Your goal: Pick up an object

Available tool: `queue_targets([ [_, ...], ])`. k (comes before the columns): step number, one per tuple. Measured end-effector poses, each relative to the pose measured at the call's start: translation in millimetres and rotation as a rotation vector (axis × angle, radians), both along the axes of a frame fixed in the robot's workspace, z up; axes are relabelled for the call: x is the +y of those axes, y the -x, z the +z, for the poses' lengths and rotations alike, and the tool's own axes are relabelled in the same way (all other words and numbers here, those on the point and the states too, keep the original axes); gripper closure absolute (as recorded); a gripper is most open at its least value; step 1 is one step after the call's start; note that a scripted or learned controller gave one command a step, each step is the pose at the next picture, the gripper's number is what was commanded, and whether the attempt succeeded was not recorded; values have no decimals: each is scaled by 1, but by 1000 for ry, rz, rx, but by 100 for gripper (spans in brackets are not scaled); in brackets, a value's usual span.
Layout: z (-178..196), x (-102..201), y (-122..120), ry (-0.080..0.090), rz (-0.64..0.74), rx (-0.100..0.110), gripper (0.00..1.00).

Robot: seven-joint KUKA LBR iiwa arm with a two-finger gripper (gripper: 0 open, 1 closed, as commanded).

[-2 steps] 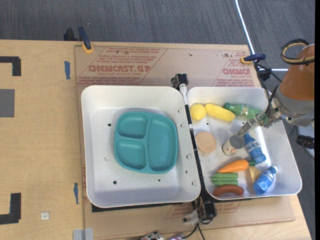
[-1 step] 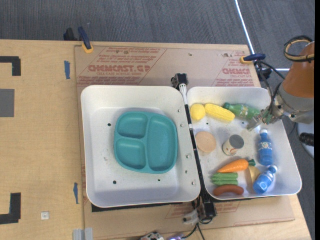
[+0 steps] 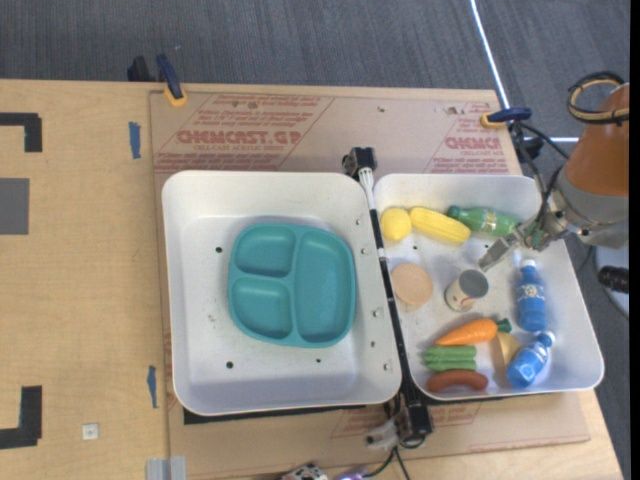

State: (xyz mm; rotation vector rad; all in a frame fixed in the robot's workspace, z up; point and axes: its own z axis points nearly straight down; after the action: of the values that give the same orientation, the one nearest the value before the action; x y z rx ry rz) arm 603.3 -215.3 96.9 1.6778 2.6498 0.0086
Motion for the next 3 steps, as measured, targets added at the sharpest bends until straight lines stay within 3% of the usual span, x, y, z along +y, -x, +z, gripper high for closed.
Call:
queue_targets([
  [1, -11, -9, 47, 5, 411, 4, 0],
  [2, 1, -9, 45, 8, 410, -4, 100],
  [3, -10, 60, 87, 3, 19, 1, 100],
])
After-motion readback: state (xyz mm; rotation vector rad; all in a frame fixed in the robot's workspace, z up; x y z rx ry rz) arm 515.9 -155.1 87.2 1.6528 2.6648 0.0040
